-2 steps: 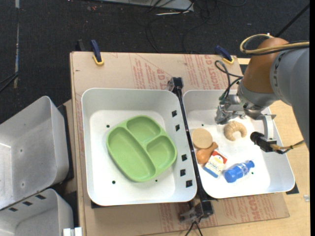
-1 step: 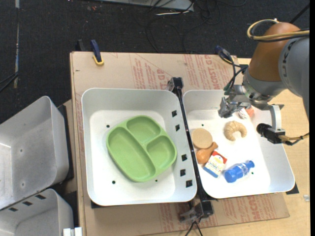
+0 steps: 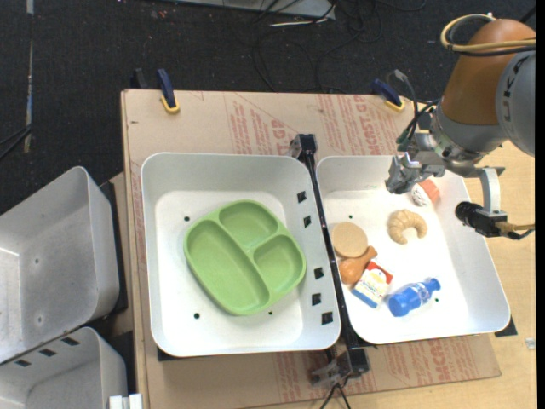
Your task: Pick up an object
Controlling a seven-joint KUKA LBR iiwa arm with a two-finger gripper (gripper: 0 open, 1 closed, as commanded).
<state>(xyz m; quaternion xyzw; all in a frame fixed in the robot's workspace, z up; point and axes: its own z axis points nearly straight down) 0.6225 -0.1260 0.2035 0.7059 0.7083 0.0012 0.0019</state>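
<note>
My two-finger gripper (image 3: 402,180) hangs over the far part of the right-hand shallow white bin (image 3: 481,267), on the end of my grey arm with the orange band (image 3: 477,75), which comes in from the right. Whether the tool is spread or pressed together I cannot tell from this slanted overhead view; nothing is visibly held in it.

Closest to the tool is a small orange-and-white object (image 3: 423,193), lying just to its right and slightly nearer, against the far side of the bin. Its exact kind is too small to tell. I judge it the likeliest candidate for the pick, given how the tool is placed almost beside it.

Nearer in the bin lies a tan croissant-shaped toy pastry (image 3: 406,225), apart from the tool. Left of that sits a round tan biscuit-like disc (image 3: 348,239), touching an orange pear-shaped piece (image 3: 355,267). A small red, white and blue carton (image 3: 372,285) and a blue plastic bottle on its side (image 3: 413,296) lie at the near end, well apart from the tool.

The left-hand white bin (image 3: 162,228) holds a green plastic divided tray (image 3: 244,256), lying flat and far from my reach at present.

The items are loosely scattered, which I judge leaves room to descend on one alone.
</note>
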